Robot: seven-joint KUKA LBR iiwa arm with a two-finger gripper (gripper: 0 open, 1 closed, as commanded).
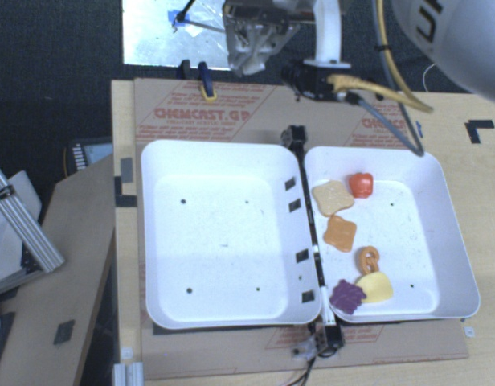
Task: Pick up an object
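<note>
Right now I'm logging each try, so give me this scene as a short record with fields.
gripper: high above the bench's far edge, clear of both bins
left bin: white, shallow
right bin: holds all five items, on its left side
items, far to near: red piece, tan slice, orange square, pretzel, yellow piece, purple piece
touching: purple and yellow pieces
held: nothing seen

Two smooth white plastic bins (pixel 219 155), faintly glossy, matt brown cardboard sheet (pixel 201 112) printed in red beneath them, pale wooden bench (pixel 464 143), ribbed aluminium rail (pixel 21 219), shiny metal gripper (pixel 249 53), yellow rubbery cable (pixel 376 91)
</note>
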